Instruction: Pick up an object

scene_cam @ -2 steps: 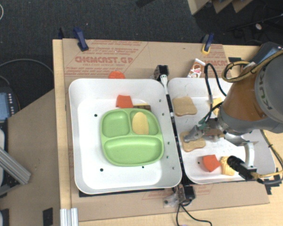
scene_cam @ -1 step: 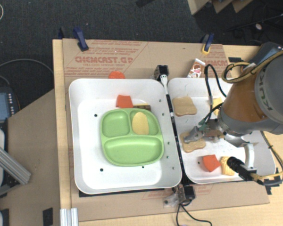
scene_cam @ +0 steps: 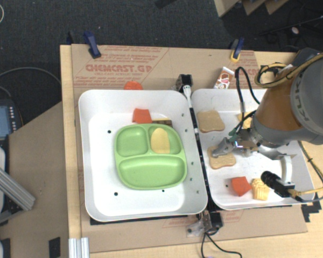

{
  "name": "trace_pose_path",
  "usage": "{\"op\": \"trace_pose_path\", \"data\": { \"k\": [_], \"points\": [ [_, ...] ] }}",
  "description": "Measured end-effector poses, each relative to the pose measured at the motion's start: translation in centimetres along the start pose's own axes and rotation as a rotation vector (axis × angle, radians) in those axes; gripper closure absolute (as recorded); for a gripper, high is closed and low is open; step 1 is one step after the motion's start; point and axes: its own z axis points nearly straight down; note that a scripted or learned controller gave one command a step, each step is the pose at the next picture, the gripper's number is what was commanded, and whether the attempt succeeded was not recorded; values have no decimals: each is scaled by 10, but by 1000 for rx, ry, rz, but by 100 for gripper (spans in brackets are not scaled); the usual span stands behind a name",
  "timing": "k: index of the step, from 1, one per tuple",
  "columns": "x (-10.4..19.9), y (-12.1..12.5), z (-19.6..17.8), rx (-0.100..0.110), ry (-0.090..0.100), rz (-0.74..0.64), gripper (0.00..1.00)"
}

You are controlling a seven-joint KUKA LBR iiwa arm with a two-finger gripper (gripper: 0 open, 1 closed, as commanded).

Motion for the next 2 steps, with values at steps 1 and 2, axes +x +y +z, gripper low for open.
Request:
{"op": "trace_pose_path", "data": {
  "k": [1, 2],
  "points": [
    [-3, 101, -15, -8, -3, -2, 0],
    [-18, 128, 2, -1, -2, 0, 0]
  ]
}}
